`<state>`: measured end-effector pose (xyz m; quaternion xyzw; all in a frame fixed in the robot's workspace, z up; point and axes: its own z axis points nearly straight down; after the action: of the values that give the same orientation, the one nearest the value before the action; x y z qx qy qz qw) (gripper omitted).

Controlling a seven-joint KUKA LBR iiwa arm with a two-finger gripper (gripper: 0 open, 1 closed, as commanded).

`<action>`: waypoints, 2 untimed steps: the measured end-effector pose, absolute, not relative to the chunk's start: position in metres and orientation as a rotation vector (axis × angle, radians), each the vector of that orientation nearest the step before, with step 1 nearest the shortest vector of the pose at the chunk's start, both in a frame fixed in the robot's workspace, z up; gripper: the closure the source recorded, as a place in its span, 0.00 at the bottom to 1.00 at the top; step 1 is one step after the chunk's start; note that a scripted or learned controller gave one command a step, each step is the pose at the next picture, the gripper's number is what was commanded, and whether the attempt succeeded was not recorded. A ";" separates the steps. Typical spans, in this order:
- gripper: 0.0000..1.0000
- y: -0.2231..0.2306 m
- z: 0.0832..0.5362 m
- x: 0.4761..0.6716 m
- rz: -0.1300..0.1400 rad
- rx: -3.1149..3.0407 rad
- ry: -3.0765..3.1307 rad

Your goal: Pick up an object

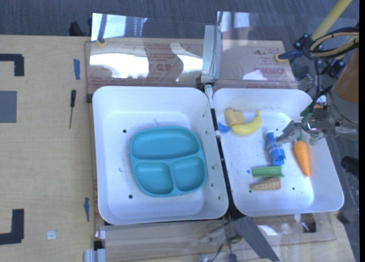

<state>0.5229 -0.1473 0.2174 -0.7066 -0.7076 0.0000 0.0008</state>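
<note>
The right bin (325, 198) holds several small items: a yellow banana (248, 126) with a yellow chunk (232, 117) beside it, a blue bottle (275, 148), an orange carrot (302, 157), a green cylinder (267, 171) and a tan cone-shaped piece (266, 184). My gripper (295, 131) reaches in from the right and hovers low over the bin's right side. It sits just above the carrot's top end and to the right of the blue bottle's top. Nothing is visibly held.
The left bin (108, 113) carries a teal divided plate (168, 160). A small blue scrap (223, 129) lies by the divider between the bins. Cables and a yellow pole (336, 10) crowd the upper right. Clear plastic sheets (148, 56) stand behind both bins.
</note>
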 end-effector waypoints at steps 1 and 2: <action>0.00 -0.148 0.088 0.526 -0.007 -2.191 -2.261; 0.00 -0.119 0.119 0.518 -0.001 -2.381 -2.050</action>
<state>0.5175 -0.1188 0.1188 -0.7578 -0.6525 -0.0003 -0.0003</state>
